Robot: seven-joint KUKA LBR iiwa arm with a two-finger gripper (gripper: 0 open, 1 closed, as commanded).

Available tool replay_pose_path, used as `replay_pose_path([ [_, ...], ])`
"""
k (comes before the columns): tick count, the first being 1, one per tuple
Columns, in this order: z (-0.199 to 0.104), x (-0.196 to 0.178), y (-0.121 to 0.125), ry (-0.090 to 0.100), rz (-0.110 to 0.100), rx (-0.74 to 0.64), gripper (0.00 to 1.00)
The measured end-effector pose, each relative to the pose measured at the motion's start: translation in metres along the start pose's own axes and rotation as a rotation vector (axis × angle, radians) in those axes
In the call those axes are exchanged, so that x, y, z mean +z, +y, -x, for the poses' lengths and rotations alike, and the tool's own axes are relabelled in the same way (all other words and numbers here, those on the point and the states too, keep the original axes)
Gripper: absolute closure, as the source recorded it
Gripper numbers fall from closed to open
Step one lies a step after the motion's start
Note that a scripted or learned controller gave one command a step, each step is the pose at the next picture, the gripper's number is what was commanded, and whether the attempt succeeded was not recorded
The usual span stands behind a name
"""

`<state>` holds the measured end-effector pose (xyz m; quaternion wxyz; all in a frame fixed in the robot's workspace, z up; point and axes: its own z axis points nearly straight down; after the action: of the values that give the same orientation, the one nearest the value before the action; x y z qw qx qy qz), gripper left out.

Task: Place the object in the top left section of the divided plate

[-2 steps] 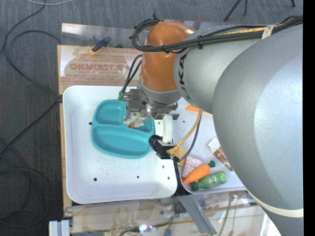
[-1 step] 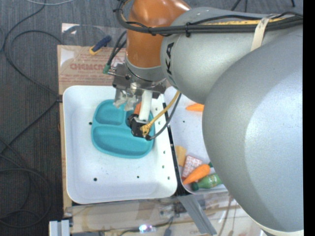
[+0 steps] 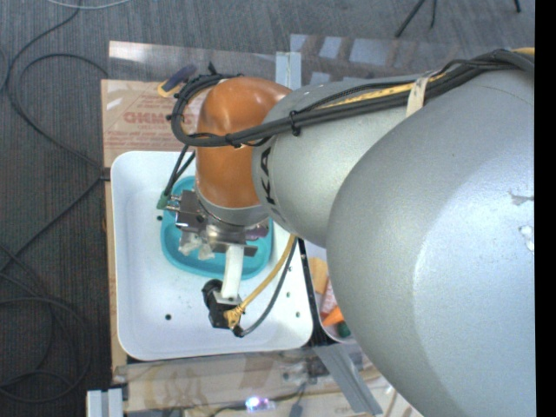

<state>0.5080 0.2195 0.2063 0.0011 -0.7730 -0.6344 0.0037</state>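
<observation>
Arm [image 3: 417, 233] bulk hides most of the blue divided plate [image 3: 171, 248] in the white bin [image 3: 139, 320]; fingers' state: cannot tell.

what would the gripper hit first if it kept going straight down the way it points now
Probably the blue divided plate in the left white bin: the gripper points down right over it. The wrist hides the fingertips and the gap beneath them, so depth is unclear.
</observation>
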Motion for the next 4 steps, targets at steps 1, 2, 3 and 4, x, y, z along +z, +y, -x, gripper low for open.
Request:
replay_pose_path([
  [1, 0.000, 0.000, 0.000, 0.000, 0.000, 0.000, 0.00],
  [2, 0.000, -0.008, 0.000, -0.002, -0.004, 0.000, 1.00],
  [3, 0.059, -0.098, 0.036, 0.000, 0.006, -0.128, 1.00],
  [4, 0.016, -0.040, -0.009, 0.001, 0.002, -0.236, 1.00],
])
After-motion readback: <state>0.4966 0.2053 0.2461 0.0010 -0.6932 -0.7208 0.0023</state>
